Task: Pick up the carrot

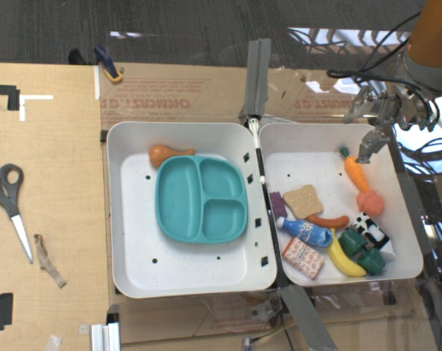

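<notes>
A: Surface?
B: Light wood bench (45,196), cardboard sheet (177,97) behind two white bins. Scissors (12,207) on the bench at far left. Dark floor beyond.

A: Bins?
B: Left bin (126,218) has a teal divided plate (203,198) and an orange drumstick toy (166,153) just behind it. Right bin (309,159) has toy food piled at its front right: toast (303,201), banana (344,260), blue bottle (306,232).

A: Carrot?
B: Carrot (356,172) lies at the right bin's back right, green top toward the back wall.

A: Gripper?
B: Gripper (367,148) sits just above the carrot's leafy end, near or touching it. Fingers grasping or released, cannot tell. Carrot looks flat on the bin floor.
</notes>
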### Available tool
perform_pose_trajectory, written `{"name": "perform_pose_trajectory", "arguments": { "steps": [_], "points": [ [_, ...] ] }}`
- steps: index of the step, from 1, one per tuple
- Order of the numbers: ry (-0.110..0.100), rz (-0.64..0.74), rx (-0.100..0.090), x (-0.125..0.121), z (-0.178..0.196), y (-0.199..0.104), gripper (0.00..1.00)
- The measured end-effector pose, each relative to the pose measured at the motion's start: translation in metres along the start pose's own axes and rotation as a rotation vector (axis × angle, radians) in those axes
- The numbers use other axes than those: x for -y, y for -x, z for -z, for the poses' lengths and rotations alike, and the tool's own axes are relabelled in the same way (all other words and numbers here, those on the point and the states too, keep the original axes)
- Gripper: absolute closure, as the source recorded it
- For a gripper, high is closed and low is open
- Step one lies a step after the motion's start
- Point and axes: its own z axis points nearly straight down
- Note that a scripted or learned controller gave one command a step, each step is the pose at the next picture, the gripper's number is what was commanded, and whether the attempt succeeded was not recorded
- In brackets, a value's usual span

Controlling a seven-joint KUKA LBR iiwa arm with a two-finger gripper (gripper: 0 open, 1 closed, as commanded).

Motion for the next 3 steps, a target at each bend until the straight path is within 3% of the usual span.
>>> {"name": "perform_pose_trajectory", "arguments": {
  "steps": [1,2,3],
  "points": [
    [0.001,0.09,0.001,0.051,-0.138,0.017,0.0],
    [0.0,-0.07,0.003,0.064,-0.166,0.007,0.0],
    [-0.002,-0.066,0.01,0.063,-0.154,0.01,1.0]
  ]
}}
